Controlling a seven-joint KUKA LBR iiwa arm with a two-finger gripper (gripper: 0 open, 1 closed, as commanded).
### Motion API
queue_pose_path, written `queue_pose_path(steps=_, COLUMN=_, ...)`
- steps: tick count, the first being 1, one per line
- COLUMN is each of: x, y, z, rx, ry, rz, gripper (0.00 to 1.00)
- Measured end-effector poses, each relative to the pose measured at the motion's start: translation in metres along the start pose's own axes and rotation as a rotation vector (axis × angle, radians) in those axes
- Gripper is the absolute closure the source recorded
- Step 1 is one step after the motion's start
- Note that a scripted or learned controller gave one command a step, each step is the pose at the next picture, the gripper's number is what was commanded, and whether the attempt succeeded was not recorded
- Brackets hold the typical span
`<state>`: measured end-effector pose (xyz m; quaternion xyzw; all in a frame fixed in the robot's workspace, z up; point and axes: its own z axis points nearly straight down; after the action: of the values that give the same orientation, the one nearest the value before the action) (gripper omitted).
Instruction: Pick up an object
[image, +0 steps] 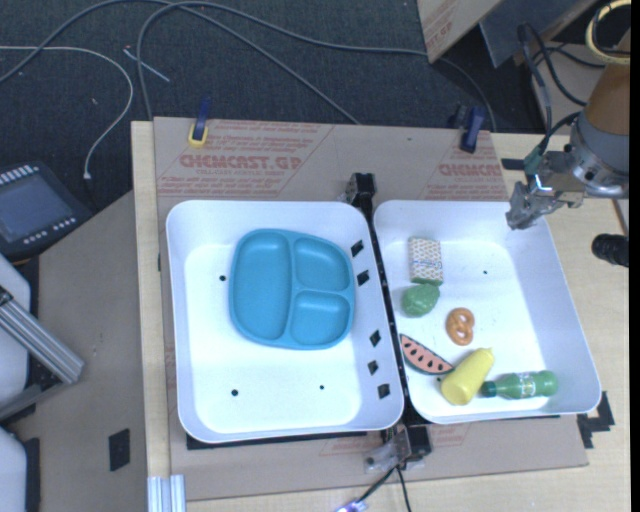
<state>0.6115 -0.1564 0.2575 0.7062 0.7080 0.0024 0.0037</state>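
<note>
The right bin (530, 290) holds several small items: a checkered block (426, 259), a green lump (420, 299), a pretzel (460, 324), a watermelon slice (426, 356), a yellow bottle (468, 376) and a green bottle (521, 385). My gripper (523, 215) hangs over the bin's far right corner, well away from all of them, with nothing seen in it.
The left bin (200, 370) carries a blue divided plate (292, 288). Black clips run along the seam between the bins (370, 300). Cables and a cardboard box lie beyond the bench's far edge.
</note>
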Motion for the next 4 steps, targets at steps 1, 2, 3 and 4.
queue_pose_path(steps=1, x=0.0, y=0.001, z=-0.008, rx=0.006, ry=0.002, rz=0.001, gripper=1.0)
queue_pose_path(steps=2, x=0.055, y=0.006, z=0.007, rx=0.011, ry=0.004, rz=-0.002, gripper=1.0)
queue_pose_path(steps=3, x=0.113, y=0.014, z=0.002, rx=0.007, ry=0.003, rz=-0.003, gripper=1.0)
queue_pose_path(steps=4, x=0.167, y=0.03, z=0.014, rx=0.007, ry=0.003, rz=-0.003, gripper=1.0)
